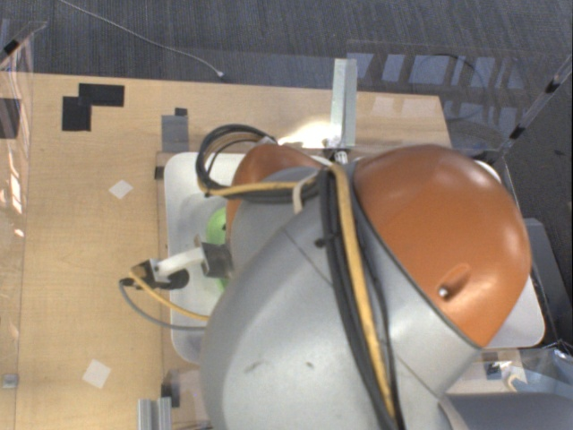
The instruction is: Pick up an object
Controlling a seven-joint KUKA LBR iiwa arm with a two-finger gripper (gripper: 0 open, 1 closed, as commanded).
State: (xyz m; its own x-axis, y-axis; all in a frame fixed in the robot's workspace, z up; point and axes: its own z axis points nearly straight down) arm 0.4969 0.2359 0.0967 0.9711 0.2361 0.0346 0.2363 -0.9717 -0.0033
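In left bin (pixel 179 191), green thing (pixel 216 227) sits nr the middle, half tucked under the arm (pixel 295 330). End effector (pixel 218 260) is low in the same bin, just beside it; green thing lies twd far rim. Spread or pinching: can't tell. Its axis: hidden.

Reaches in from the right with the grey arm (pixel 286 348) parked right under the camera, so it looks huge lol. Shows off two orange bits: a big orange dome (pixel 439 231) on the right and a smaller orange patch (pixel 269 173) further left. Carries a bundle of black and yellow cables (pixel 345 267) down over the grey shell, plus a black loop (pixel 224 146) sticking out up top. Points down and left, with the gripper (pixel 215 260) mostly buried under all that bulk, just a dark bit poking out.
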